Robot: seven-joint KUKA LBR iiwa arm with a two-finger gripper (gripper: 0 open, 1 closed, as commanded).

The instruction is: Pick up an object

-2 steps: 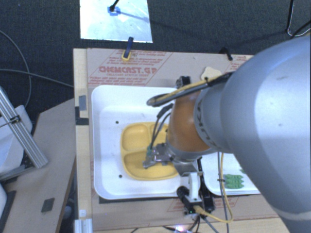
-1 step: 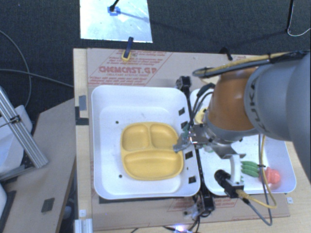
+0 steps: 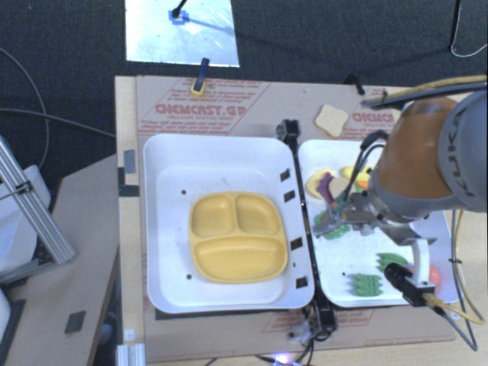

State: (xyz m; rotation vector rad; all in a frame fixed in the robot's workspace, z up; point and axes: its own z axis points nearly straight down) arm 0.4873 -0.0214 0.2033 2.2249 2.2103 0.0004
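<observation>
Where sits yellow plate [image 3: 238, 236]: left bin [image 3: 164, 197].

yellow divided plate [image 3: 238, 237] in left bin [image 3: 171, 174], bread-shaped piece [image 3: 332, 120] on bench

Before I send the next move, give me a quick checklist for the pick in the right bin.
1. Gripper over the right bin: ok.
2. A target near the fingertips, the green piece: ok.
3. Whether anything is between the fingers: cannot tell, the arm blocks much of it.
4. Other items stay apart from the gripper, such as the green toy near the front wall: ok.
5. Yellow tray lying flat in the left bin: ok.
</observation>
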